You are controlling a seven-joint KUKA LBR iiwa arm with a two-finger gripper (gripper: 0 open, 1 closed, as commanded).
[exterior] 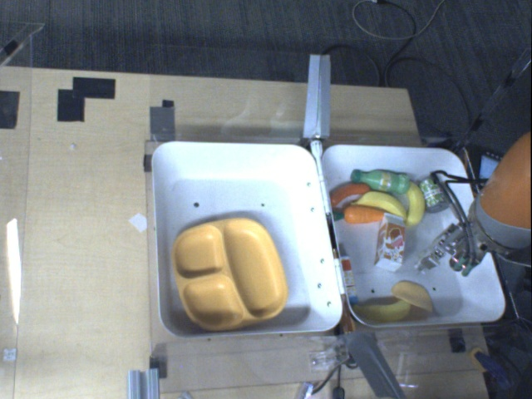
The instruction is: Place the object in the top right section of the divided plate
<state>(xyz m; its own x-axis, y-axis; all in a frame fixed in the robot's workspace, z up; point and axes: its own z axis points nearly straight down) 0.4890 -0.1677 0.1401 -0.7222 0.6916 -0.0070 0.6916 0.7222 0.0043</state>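
The yellow divided plate (230,273) lies long axis toward lower right; the claw (445,252) hovers at the right bin (490,302), its spread impossible to tell.

The arm (509,191) comes in from the right w/ its orange band up high. The gripper (445,252) hangs low, pointing down-left. Nothing sits between its fingers.

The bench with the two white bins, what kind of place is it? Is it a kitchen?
Probably a robot lab, not a kitchen. The food in the right bin, like the banana, looks like toys. A robot gripper hangs over them, cables trail across the floor, and the yellow divided plate sits in the left bin.
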